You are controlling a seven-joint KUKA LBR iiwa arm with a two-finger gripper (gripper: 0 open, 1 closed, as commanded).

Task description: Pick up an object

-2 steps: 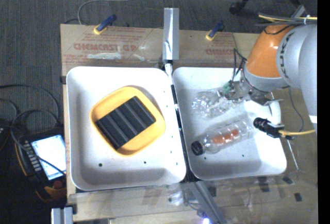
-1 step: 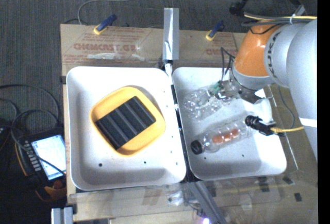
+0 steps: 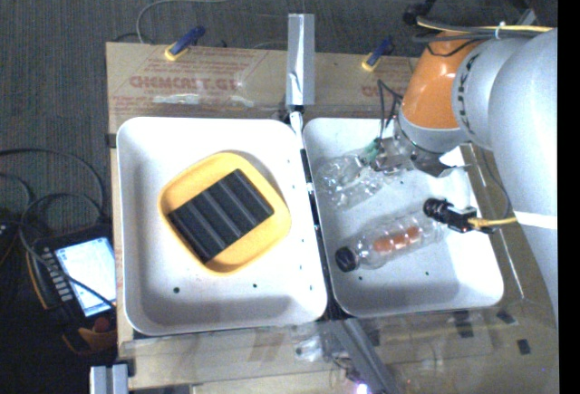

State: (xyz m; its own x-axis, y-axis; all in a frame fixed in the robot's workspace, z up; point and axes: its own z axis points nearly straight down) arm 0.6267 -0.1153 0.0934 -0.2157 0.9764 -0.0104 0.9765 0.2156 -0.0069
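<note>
Fingers (image 3: 385, 155): grip unreadable | over clear crumpled plastic (image 3: 349, 179) | right bin (image 3: 471, 293)

Clear bottles (image 3: 391, 243), seemingly flat, right bin (image 3: 471, 288)

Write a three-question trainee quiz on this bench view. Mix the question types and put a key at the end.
1. True or false: the yellow tray with the black ribbed insert lies in the left bin.
2. Which item has a black cap? A) the clear bottle lying in the right bin B) the crumpled clear plastic near that bin's top C) the yellow tray
3. Fill in: the tool is over the ____ bin, close to the crumpled clear plastic.

Key: 1 true; 2 A; 3 right
</note>
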